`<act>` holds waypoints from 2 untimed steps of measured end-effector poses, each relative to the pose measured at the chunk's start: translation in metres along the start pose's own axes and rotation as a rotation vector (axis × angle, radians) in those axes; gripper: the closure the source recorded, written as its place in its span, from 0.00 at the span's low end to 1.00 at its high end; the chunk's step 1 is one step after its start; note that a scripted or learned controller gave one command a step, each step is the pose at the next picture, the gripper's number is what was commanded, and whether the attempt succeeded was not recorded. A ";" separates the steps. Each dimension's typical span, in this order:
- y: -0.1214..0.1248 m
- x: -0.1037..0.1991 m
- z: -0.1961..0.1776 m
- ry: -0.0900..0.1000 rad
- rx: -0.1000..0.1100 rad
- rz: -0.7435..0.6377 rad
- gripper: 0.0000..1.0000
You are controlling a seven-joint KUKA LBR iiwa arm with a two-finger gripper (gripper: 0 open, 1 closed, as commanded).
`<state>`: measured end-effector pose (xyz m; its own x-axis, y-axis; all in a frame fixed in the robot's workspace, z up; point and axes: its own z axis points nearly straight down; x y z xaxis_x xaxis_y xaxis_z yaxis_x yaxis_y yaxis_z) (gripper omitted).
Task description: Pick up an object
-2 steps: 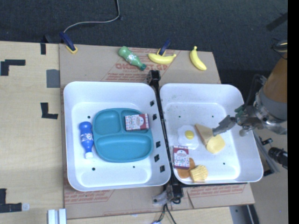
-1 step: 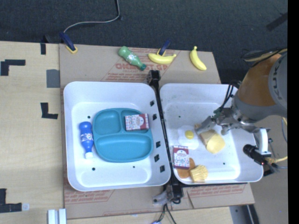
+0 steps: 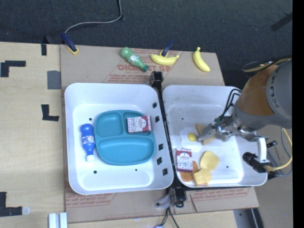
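Where the arm (image 3: 266, 99) enters from the right, positioned low inside the right bin (image 3: 228, 93), with the gripper (image 3: 205, 136) near the bin's middle. Jaws: state not determinable, blurred and seen from above. Immediately left of the jaws: a small yellow ball (image 3: 191, 137), near the jaw tips, contact not determinable. At the jaw tips also: a tan piece (image 3: 200, 128), partly covered. Toward the front of the right bin: a red-and-white carton (image 3: 184, 158) lying flat, a yellow chip (image 3: 209, 160) beside it to the right, a ridged waffle-like piece (image 3: 202, 176) below, and an orange-brown piece (image 3: 188, 175) partly under the carton. In the left bin (image 3: 76, 99): a blue compartment tray (image 3: 124, 137) at centre, with a second red-and-white carton (image 3: 138, 124) lying in its upper right compartment; a blue bottle (image 3: 87, 141) with white cap lying just left of the tray. On the cardboard-covered surface (image 3: 95, 61) behind the bins: a green bottle (image 3: 134, 59) on its side, a banana (image 3: 164, 59) beside it, and a second banana (image 3: 201, 61) further right, well apart from the bins' contents.
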<state>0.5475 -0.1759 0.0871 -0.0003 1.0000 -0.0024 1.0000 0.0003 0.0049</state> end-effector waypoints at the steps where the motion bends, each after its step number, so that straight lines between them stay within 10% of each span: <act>1: 0.074 0.064 -0.030 0.003 0.004 -0.002 0.00; 2: 0.038 0.057 0.001 0.002 0.002 -0.001 0.00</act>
<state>0.5859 -0.1192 0.0866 -0.0010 1.0000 -0.0005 1.0000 0.0010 0.0030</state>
